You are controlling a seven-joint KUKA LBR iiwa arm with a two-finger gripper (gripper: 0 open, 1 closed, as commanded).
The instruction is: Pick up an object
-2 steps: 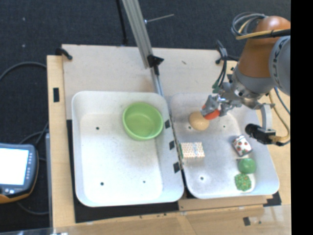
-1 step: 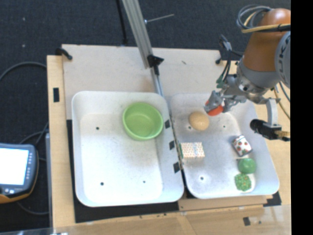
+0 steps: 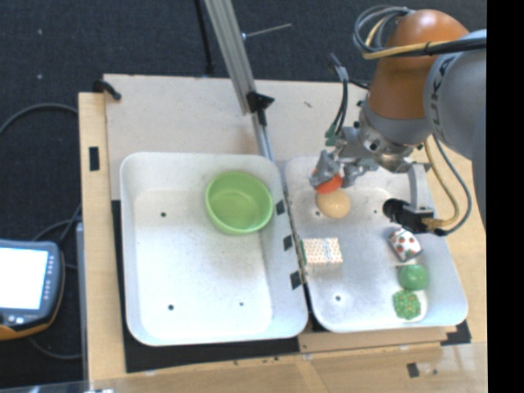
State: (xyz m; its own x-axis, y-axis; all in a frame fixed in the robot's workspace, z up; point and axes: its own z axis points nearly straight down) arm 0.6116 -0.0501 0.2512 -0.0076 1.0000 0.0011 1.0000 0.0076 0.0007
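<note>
My gripper (image 3: pixel 331 178) hangs over the far left part of the right bin (image 3: pixel 368 309). A small orange-red object (image 3: pixel 329 186) sits between its grey fingertips, and the fingers are closed on it. Just below it, touching or nearly touching, a tan egg-shaped object (image 3: pixel 333 206) lies on the bin floor. A pale box with a dotted pattern (image 3: pixel 322 252) lies nearer the front, by the bin's left wall.
On the right side of the right bin lie a white object with red marks (image 3: pixel 404 244), a green ball (image 3: pixel 413 277) and a green textured lump (image 3: pixel 407 304). A green bowl (image 3: pixel 238 202) stands in the left bin (image 3: pixel 164 301). A metal post (image 3: pixel 237 56) rises behind the bins.
</note>
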